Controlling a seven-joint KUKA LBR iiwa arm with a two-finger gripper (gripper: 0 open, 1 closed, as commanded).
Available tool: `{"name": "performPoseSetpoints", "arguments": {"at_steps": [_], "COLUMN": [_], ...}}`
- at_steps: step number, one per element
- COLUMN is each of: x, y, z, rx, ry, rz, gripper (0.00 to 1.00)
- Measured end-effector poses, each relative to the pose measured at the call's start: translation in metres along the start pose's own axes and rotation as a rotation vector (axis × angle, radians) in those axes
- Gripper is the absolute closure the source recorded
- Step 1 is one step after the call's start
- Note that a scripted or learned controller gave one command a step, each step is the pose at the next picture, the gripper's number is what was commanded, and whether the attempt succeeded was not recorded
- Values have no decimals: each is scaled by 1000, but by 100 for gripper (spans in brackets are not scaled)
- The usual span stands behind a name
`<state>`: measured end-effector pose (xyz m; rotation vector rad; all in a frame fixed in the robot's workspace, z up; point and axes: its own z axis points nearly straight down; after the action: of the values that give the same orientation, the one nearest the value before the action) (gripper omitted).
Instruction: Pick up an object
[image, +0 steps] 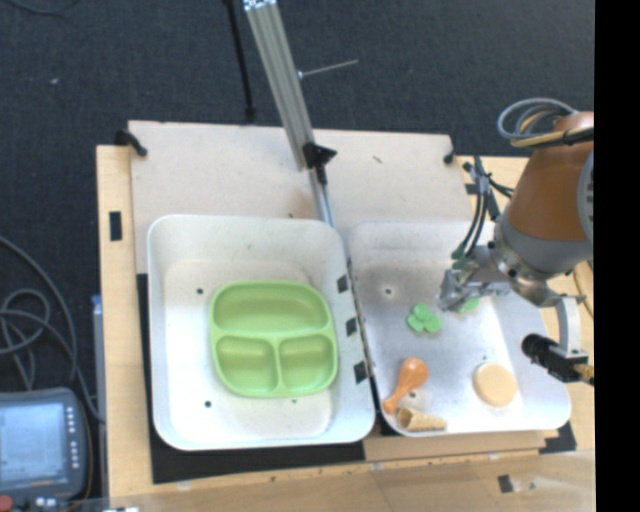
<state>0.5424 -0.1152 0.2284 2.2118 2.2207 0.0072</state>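
Near edge, lower right of frame: cone-shaped piece (422, 421), orange spoon-like toy (408, 379) and round tan disc (494, 384) seen lying on floor of right bin (400, 255).

Mid frame: small green toy (425, 320) seen just left of and below gripper (462, 296); likely target, not lifted.

Gripper tip blurred against grey bin floor; spread or pressed together cannot be told.

Left bin (175, 250): green divided tray (272, 337) seen flat.

Risk judged: descent slightly off-centre; green toy nudged aside rather than caught.
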Motion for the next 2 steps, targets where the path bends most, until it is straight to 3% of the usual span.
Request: {"name": "performPoseSetpoints", "arguments": {"at_steps": [1,2], "x": [-1,55], "y": [1,14], "z": [-21,-28], "rx": [4,6], "ry": [1,3], "rz": [-1,-4], "gripper": [100,100]}}
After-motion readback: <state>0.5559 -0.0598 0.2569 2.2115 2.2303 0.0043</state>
